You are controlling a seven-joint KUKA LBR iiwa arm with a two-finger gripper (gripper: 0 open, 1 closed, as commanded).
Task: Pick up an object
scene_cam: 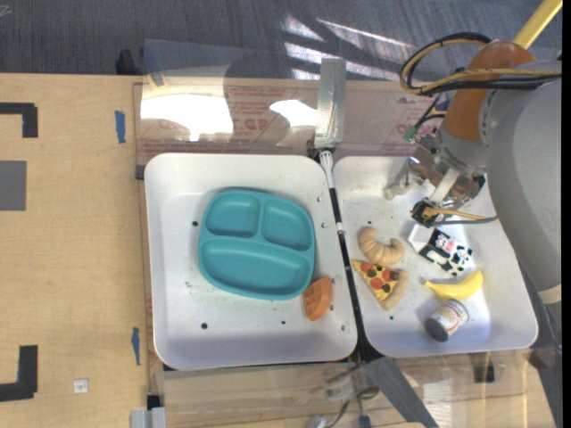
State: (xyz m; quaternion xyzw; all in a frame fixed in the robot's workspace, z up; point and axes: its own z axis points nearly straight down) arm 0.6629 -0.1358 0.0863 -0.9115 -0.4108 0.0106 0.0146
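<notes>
Candidates: the croissant [382,246] lies near the left wall of the right bin [366,194], with the pizza slice [381,281] just below and nearly touching it. A black-and-white toy [443,248], possibly a cow (too small to be sure), sits to the right of the croissant. The banana [457,284] is below the toy and the can [445,318] lies on its side at the front.

My gripper [399,185] hangs over the bare back part of the right bin, apart from every object, with nothing in it. I cannot tell whether it is open or closed at this slant.

Step, as I judge it: approach, no grasp yet made. The croissant is nearest.

Next move calls for: travel forward and slightly left to get over the croissant, open wide enough to span it, and descend clear of the pizza slice and the bin wall.

Left bin [169,239]: a teal plate [257,243] with an orange piece [318,298] at its corner. Well apart from me, poorer targets.
</notes>
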